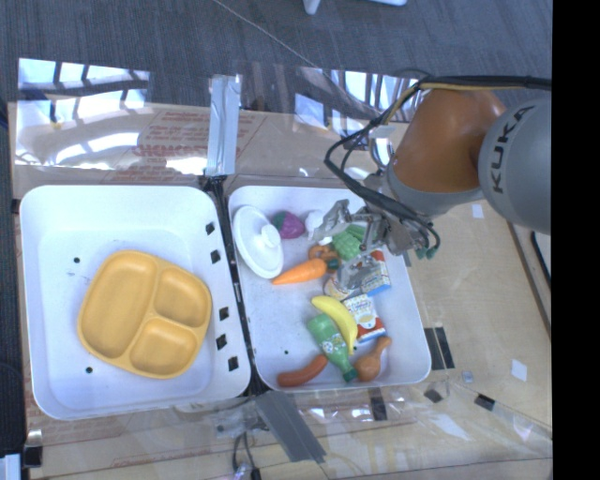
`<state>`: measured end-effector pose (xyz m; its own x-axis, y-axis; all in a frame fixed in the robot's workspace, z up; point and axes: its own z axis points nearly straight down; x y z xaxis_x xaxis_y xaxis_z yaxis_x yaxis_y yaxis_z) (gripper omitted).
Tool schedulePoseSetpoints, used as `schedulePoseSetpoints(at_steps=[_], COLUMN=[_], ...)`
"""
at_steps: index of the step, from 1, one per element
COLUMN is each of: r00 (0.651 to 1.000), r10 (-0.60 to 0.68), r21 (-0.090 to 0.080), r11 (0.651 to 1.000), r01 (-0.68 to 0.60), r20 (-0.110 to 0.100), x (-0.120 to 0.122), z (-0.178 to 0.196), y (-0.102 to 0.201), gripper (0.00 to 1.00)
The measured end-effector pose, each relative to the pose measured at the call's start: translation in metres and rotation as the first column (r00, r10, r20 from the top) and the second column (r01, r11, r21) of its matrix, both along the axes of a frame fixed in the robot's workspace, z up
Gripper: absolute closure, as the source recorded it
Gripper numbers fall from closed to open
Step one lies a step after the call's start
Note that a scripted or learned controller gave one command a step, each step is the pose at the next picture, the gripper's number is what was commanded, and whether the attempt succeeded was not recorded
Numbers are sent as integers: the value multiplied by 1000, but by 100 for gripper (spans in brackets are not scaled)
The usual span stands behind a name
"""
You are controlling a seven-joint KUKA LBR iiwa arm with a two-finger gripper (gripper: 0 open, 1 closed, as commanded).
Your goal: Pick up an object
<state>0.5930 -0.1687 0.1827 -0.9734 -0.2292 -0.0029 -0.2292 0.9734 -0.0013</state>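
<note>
Overhead | cardboard-lined bench (169, 141), dark carpet (112, 28) | claw (352, 248) over right bin (281, 361), grip perhaps open—cannot tell

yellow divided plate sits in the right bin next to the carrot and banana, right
Not quite. The camera view shows the yellow divided plate in the left bin, alone. The carrot and banana lie in the right bin, with the other toy food.
</note>
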Motion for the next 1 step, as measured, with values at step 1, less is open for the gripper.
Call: schedulePoseSetpoints(at_steps=[1], r00=[999], r10=[36], r21=[2], r11=[999], r01=[-36], r20=[-8], x=[32], z=[-94], y=[0], gripper=[0])
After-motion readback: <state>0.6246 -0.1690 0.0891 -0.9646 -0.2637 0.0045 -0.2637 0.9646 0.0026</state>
